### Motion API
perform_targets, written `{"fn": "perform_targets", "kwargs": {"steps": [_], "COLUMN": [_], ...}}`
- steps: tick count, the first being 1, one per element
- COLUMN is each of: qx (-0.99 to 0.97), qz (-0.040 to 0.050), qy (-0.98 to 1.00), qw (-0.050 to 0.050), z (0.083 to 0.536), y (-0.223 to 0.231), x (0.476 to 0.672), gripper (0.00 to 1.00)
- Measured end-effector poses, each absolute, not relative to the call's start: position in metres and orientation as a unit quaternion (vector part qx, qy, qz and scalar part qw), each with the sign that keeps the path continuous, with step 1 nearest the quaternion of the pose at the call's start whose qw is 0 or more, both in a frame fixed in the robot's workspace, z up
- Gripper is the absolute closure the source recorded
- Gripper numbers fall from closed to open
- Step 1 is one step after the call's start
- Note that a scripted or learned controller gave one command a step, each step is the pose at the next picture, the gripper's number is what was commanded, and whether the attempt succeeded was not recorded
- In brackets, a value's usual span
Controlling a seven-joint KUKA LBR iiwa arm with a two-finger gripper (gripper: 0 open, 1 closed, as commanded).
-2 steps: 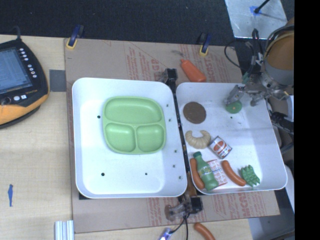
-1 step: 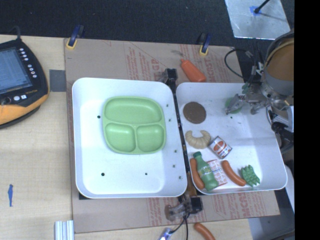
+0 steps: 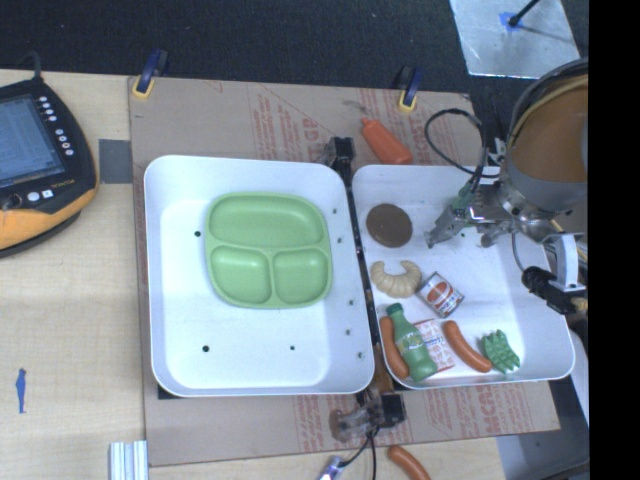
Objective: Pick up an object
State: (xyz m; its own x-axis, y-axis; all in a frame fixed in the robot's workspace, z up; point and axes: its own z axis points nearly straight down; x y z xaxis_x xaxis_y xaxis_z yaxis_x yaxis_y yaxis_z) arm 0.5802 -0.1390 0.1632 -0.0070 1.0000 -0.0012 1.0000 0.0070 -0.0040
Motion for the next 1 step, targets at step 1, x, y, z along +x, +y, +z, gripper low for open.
{"fn": "perform_targets", "kwargs": {"steps": [1], "qx": [-0.705], "qz": [0.0021], "qy": [-0.709], "qw": [0.001], "z": [0.091], "y": [-0.1236], "x": [0.5505], "gripper": [0.0]}}
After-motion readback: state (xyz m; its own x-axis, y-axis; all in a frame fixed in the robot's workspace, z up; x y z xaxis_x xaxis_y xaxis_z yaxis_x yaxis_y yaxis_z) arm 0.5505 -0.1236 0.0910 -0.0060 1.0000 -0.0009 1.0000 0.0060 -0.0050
